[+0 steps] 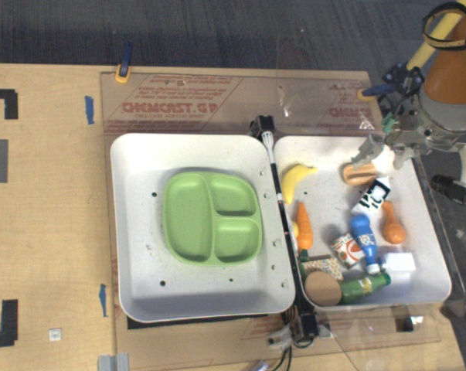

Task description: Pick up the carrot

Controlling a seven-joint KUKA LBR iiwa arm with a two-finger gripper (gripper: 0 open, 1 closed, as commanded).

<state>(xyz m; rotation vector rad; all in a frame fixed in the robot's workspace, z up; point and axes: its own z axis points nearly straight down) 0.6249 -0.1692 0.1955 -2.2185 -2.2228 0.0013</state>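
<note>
Brown disc partly over green bottle

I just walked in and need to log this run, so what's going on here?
A robot arm is reaching in from the right, its gripper over the far right corner of the right bin. That bin is cluttered: a carrot lies by the left wall below a banana, plus a blue bottle, green bottle and other items. The carrot sits apart from the gripper, not yet picked. The left bin holds a green divided plate.
</note>
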